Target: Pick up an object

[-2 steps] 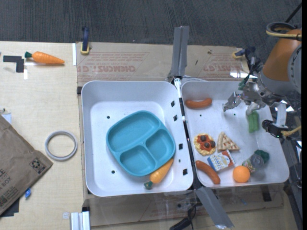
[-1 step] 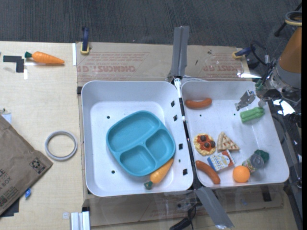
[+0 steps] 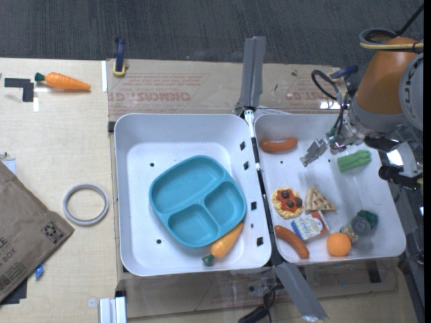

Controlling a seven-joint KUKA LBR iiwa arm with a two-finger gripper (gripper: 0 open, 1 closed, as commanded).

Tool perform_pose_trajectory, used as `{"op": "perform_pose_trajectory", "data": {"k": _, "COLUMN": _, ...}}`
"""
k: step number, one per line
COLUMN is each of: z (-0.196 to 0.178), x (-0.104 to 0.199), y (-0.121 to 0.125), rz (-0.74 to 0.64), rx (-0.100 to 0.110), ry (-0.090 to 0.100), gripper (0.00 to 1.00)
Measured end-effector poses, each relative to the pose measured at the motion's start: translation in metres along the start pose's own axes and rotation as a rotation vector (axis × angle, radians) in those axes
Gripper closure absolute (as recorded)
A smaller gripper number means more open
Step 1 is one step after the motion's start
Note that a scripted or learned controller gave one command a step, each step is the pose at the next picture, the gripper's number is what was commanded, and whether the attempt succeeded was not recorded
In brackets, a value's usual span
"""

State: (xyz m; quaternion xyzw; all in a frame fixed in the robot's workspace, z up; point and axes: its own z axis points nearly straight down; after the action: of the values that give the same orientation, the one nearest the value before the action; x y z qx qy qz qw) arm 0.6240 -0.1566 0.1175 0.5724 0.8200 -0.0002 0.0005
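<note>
In the right bin (image 3: 397,247), nearest me, lie an orange ball (image 3: 339,245), a red sausage (image 3: 292,241) and a dark green thing (image 3: 364,222) — hard to make out. Farther back, the claw (image 3: 314,152) hangs beside a green block (image 3: 354,160) — released or clenched, I cannot tell.

dark carpet-like floor (image 3: 168,12) beyond a pale wooden bench (image 3: 47,153).

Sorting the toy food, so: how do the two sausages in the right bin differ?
The upper sausage lies nearly level near the right bin's back left corner, apart from other items. The lower sausage lies slantwise near the front, beside the small carton, and looks slightly larger. Both are reddish-orange with rounded ends.
</note>
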Motion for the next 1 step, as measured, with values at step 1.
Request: {"op": "perform_pose_trajectory", "data": {"k": 1, "z": 0.0199, "x": 0.0501, "y": -0.0835, "rz": -0.073, "rx": 0.001, "ry": 0.002, "gripper": 0.00}}
